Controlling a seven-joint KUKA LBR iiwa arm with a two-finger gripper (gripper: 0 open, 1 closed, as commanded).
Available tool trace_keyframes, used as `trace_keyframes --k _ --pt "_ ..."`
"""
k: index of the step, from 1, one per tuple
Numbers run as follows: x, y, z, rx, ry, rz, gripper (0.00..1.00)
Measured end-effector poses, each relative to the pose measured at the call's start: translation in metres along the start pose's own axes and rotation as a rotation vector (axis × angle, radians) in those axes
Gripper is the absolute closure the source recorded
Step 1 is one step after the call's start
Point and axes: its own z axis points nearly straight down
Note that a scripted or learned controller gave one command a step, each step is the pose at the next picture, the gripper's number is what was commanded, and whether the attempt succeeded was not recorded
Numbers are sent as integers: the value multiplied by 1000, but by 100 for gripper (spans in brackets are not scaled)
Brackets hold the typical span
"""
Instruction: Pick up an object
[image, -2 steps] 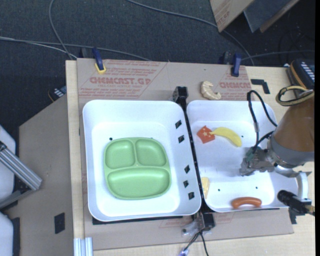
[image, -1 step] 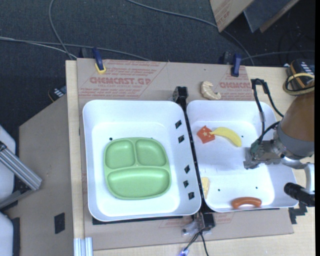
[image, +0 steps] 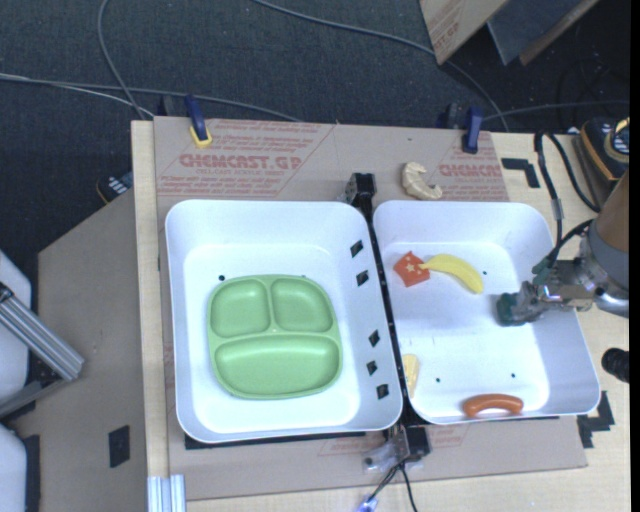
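Honestly, use the right bin (image: 560, 385) as your landmark for everything here. Closest to you, along that bin's front wall, lies an orange sausage-looking thing (image: 492, 405), and a small pale yellow piece (image: 410, 372) sits against the bin's left wall. Both are hugging walls, so I'd skip them, you've got no room to straddle either one.

The pincer (image: 510, 309) hangs low over the bin's floor toward its right side, with nothing between it and the floor that I can make out. Can't tell if it's spread or pressed together, it's just a dark blob from this angle.

Further back in the bin, the banana (image: 455, 271) and the red block with a yellow star (image: 411, 269) sit just beside each other. I'd say the banana is your best bet: drop down across its narrow width, well off the block. Beyond the bin's far rim a tan curled toy (image: 421, 181) rests on the table (image: 300, 155).
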Motion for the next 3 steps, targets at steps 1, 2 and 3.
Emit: trace_keyframes --k 1,2,3 --pt "0 1 -24 2 1 -1 100" --pt "57 9 -24 7 5 -6 100" --pt "111 18 -10 10 6 -6 100"
